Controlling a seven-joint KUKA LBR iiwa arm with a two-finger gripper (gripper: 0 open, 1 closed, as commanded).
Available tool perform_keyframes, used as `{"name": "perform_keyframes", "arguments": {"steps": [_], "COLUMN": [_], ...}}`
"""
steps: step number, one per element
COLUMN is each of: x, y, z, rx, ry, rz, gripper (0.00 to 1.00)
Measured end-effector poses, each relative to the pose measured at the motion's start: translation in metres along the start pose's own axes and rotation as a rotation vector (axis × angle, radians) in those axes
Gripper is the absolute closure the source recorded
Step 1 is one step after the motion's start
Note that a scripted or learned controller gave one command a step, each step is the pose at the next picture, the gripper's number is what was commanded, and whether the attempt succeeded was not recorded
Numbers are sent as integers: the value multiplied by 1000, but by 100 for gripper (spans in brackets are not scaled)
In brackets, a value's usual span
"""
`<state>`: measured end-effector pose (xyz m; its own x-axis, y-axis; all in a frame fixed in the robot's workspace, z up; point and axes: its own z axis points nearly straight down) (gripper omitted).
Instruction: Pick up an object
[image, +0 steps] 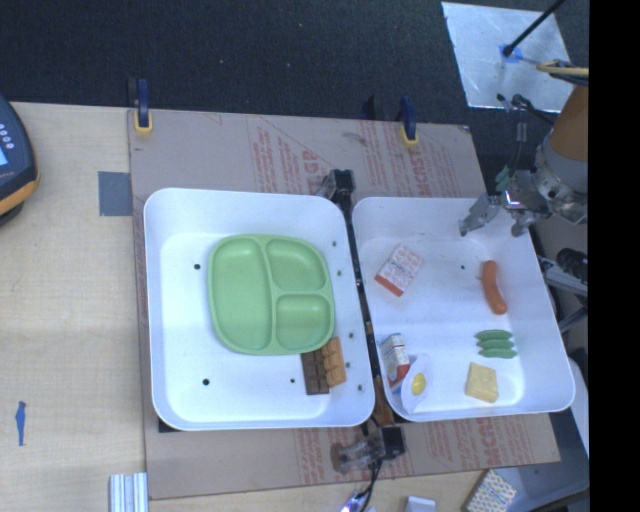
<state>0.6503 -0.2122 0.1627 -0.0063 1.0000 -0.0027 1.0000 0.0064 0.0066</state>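
Observation:
My gripper (496, 222) hovers over the far right corner of the right bin (540, 400). Its fingers are spread open with nothing between them. Below it in that bin lie an orange-red sausage (492, 286), a red-and-white packet (399, 270), green pea pods (495, 343), a yellow cheese block (481, 382), a small red-labelled can (394, 355) and a fried-egg toy (417, 383). The sausage is the closest item, a little nearer the camera than the gripper.
The left bin (170, 390) holds a green divided plate (270, 293) and a brown chocolate bar (324, 366) by its front right. Black clips (341, 184) join the bins at the middle. A yellow-grey device (14, 150) sits at the far left.

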Motion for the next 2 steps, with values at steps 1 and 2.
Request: {"name": "perform_keyframes", "arguments": {"steps": [1,2], "x": [2,0], "y": [-88,-26], "z": [74,32], "rx": [20,1], "ry": [6,0], "rz": [3,0], "gripper": [0,0]}}
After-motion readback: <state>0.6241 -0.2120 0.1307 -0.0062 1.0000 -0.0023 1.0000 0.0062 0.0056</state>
